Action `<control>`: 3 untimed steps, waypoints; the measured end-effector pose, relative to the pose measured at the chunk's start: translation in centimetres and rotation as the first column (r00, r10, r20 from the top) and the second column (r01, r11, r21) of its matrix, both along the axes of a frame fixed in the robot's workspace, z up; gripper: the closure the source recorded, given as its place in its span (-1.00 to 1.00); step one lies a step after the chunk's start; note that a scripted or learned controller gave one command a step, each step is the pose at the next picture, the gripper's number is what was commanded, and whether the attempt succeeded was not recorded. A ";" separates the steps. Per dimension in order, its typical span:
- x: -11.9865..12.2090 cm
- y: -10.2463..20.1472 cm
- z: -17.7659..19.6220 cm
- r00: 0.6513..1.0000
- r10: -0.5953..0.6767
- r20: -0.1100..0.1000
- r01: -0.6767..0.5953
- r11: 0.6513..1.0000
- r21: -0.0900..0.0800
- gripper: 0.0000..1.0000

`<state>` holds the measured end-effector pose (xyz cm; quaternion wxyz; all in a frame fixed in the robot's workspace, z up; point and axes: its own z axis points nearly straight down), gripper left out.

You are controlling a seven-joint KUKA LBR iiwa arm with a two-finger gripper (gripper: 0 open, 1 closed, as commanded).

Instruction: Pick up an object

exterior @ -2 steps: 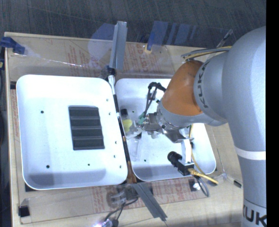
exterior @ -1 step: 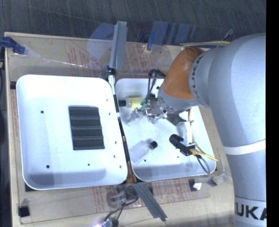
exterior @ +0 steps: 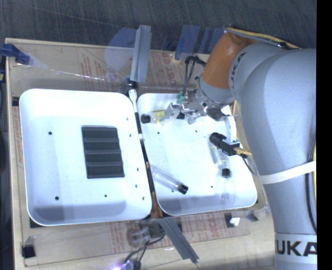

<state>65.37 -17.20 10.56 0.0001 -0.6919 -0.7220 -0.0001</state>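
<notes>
My gripper (exterior: 183,110) hangs low over the back of the right bin (exterior: 202,204), below the orange-banded wrist. Just to its left lies a small yellowish tube with a black cap (exterior: 153,117), close to the gripper's tip; whether they touch is unclear. A clear tube with a black cap (exterior: 169,182) lies slanted near the bin's front left. Another small clear tube with a dark end (exterior: 224,166) rests near the right wall. In the left bin (exterior: 36,106), a dark ribbed rectangular block (exterior: 103,152) lies flat in the middle.
The divider (exterior: 142,145) between the two bins runs just left of the gripper. The arm's grey body covers the right bin's right rim. A grey upright bar (exterior: 139,55) stands behind the bins.
</notes>
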 end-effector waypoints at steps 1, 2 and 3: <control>0.2 3.8 -1.3 0.999 0.048 -0.005 -0.048 0.999 -0.003 -1.00; 0.4 -3.9 -1.2 0.999 0.045 0.000 -0.045 0.999 0.000 -1.00; 0.2 1.0 -1.4 0.996 0.089 -0.003 -0.089 0.996 0.001 -1.00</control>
